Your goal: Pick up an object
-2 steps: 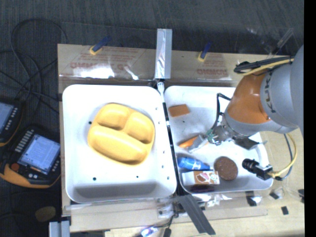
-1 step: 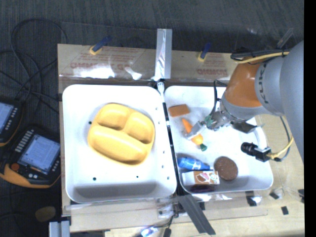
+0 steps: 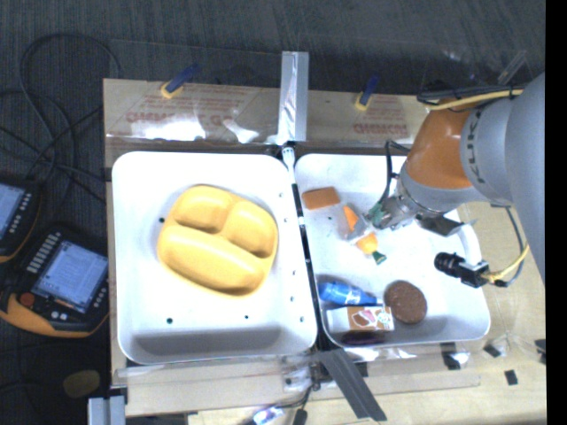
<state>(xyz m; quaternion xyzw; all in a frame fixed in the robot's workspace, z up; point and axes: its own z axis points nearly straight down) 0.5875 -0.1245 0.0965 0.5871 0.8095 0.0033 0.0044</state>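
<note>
My gripper (image 3: pixel 379 214) hangs low over the upper middle of the right bin (image 3: pixel 461 321), below the orange wrist band. Just left of it lies a small orange piece (image 3: pixel 352 218), and just below it a small yellow and green piece (image 3: pixel 368 245). An orange block (image 3: pixel 320 197) rests near the bin's upper left corner. Along the bin's front lie a blue tube (image 3: pixel 341 292), a brown round disc (image 3: pixel 406 301) and a brown and red packet (image 3: pixel 368 319). Nothing is visibly held.
A big yellow bun-shaped object (image 3: pixel 217 237) takes up the middle of the left bin (image 3: pixel 142 326). A black fitting with a cable (image 3: pixel 459 266) juts over the right bin's right side. Handheld controllers (image 3: pixel 53 277) lie on the floor at far left.
</note>
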